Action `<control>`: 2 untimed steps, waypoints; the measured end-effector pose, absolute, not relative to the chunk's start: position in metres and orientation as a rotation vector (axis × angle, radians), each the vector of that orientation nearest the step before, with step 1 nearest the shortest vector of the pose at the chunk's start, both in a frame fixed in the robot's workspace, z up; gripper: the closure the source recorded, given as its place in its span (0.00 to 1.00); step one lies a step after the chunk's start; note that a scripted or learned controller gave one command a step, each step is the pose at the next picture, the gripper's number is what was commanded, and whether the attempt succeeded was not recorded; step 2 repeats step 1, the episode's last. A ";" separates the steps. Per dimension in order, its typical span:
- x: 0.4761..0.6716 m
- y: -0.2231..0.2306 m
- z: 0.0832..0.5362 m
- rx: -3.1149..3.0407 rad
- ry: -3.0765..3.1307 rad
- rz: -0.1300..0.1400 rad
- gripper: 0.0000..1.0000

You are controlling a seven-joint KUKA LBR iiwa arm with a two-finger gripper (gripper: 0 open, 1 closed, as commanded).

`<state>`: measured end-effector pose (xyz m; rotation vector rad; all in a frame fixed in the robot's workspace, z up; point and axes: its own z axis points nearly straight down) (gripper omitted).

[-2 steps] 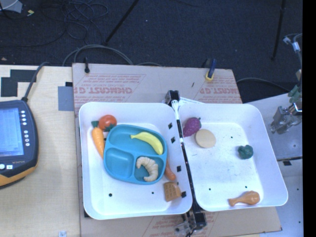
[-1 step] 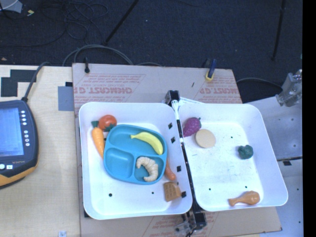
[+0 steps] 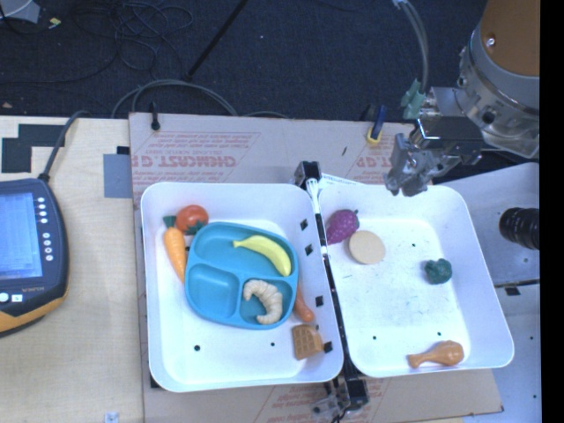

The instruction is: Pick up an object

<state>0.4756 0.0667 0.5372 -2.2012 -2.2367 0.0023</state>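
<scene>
Gripper (image 3: pixel 411 181) hovers at the right bin's (image 3: pixel 476 227) far rim. Whether it is spread cannot be told. Cookie (image 3: pixel 367 248) lies inside.

Floor: dark carpet (image 3: pixel 264 51) behind the worktop, with black cables (image 3: pixel 159 25) looped across it.
Worktop: pale wood (image 3: pixel 79 342) at left, a cardboard sheet (image 3: pixel 256 152) with reversed red print laid over it.
Pendant: handheld screen unit (image 3: pixel 26 245) at the left edge.
Light: even, soft shadows.
</scene>
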 end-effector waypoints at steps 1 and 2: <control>0.476 0.097 0.500 -2.213 -2.223 0.009 1.00; 0.476 0.097 0.500 -2.213 -2.223 0.009 1.00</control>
